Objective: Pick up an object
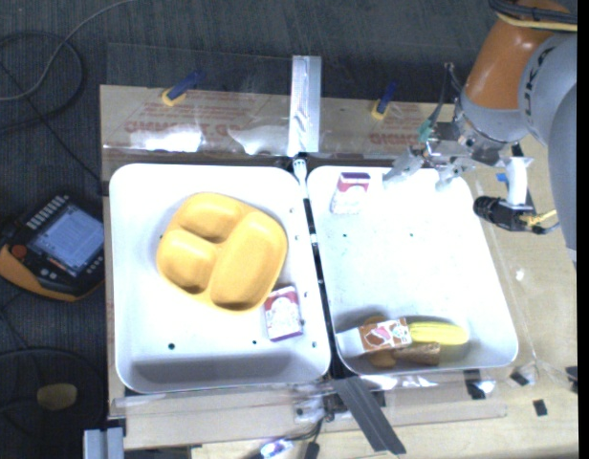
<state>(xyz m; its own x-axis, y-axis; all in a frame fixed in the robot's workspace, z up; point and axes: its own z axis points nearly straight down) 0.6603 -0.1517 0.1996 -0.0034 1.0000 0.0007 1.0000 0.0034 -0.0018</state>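
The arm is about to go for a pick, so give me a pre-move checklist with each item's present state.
1. Gripper free of any load: cannot tell; it sits at the far rim of the right bin, too small to judge.
2. Targets in the right bin: ok; a small carton lies at the far left corner, a yellow banana-like item and a brown packet at the near wall.
3. Banana and packet apart: not ok; they touch.
4. Carton clear of neighbours: ok, though close to the bin wall.
5. Left bin items settled: ok; yellow tray and another carton lie still.
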